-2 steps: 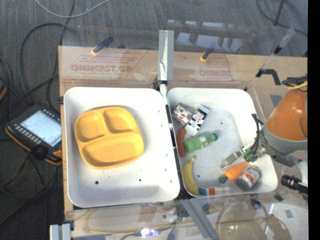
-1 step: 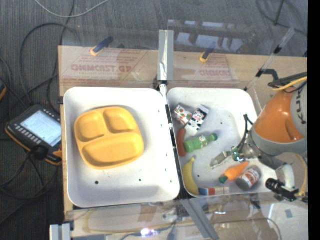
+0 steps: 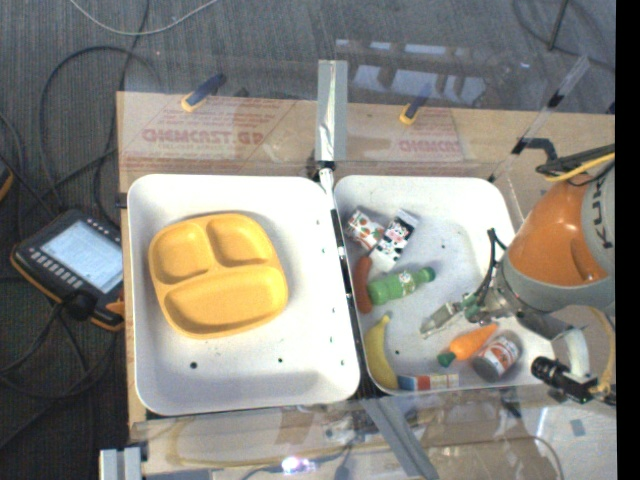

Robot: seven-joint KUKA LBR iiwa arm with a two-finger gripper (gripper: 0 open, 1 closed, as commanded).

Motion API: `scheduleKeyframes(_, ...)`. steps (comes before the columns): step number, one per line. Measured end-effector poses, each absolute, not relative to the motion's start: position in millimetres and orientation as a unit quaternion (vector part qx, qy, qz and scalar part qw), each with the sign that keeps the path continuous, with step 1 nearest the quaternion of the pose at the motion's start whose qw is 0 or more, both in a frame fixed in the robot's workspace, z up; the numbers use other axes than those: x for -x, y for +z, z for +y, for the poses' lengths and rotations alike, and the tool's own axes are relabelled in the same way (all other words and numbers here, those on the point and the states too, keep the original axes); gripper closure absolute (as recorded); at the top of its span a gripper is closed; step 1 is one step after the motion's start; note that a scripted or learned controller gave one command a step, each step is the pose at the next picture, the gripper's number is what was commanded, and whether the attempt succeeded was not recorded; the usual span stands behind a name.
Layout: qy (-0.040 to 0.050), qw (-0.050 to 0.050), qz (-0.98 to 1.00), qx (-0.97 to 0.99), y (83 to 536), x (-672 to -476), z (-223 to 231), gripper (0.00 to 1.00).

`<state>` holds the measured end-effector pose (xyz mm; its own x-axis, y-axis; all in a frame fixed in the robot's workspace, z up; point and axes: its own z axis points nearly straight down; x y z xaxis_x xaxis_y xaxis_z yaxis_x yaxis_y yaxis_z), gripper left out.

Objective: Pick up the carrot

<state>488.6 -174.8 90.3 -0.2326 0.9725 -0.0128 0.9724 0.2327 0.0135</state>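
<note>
Carrot lies in the right bin, near its front right corner, its orange body running on a slant from a lower-left tip, where a bit of green shows, up to the right. Just beside it on the right sits a small can, and a flat coloured packet lies in front of it toward the bin's front wall. The tool hangs just above and a little left of the carrot in this view, its metal fingers pointing left and downward from the grey-and-orange arm that reaches in from the right. So the carrot lies close by, toward the bin's front and slightly to the right of the fingertips, with its long axis roughly in line with the way the tool points. The fingers look narrow and nothing sits between them, though at this size and slant I cannot tell their gap for sure, nor whether a tip touches the carrot. Further left in the same bin are a green bottle, a banana and a small printed box. The left bin carries a yellow divided tray.
</note>
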Motion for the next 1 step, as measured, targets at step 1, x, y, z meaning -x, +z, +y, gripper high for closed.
scheduleKeyframes(1,0.0071,0.001,0.795,-0.606,89.9,-491.2,-214.4,0.0)
